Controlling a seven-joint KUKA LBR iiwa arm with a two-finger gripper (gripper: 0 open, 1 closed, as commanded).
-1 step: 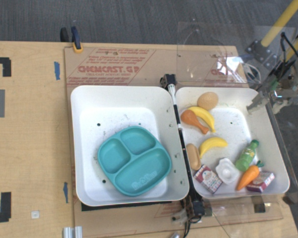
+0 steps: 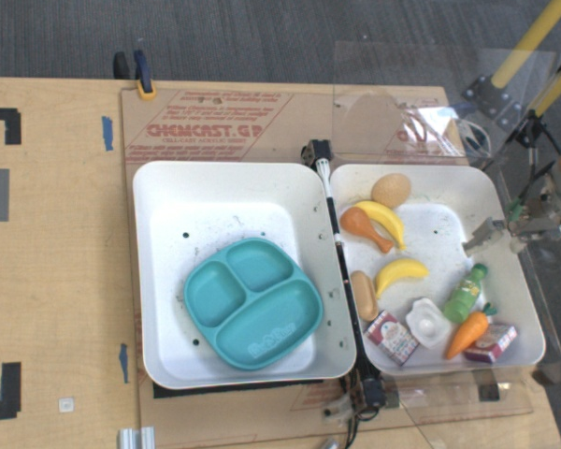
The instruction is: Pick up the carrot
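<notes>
From the overhead camera you see two white bins side by side on the bench. The left bin (image 2: 159, 251) holds a teal divided plate (image 2: 253, 302) toward its 5 o'clock corner. In the right bin (image 2: 449, 218) the carrot (image 2: 467, 334) lies at about 5 o'clock, tilted, with its leafy end up toward the green bottle (image 2: 465, 294), which it touches; a small dark red box (image 2: 492, 342) sits just beside it on the 3 o'clock side, and a white cup (image 2: 427, 321) just beside it at 9 o'clock. Farther toward 7 o'clock you find a red-and-white carton (image 2: 392, 337) and a bread roll (image 2: 363, 294). Two bananas lie near the middle, one (image 2: 401, 273) below the other (image 2: 385, 221), with an orange drumstick (image 2: 366, 227) against the upper one and a tan egg-shaped piece (image 2: 391, 191) at 12 o'clock. The gripper (image 2: 491, 232) sits over the bin's 3 o'clock rim, well apart from the carrot; you cannot tell how it is set, and nothing shows in its grasp.
</notes>
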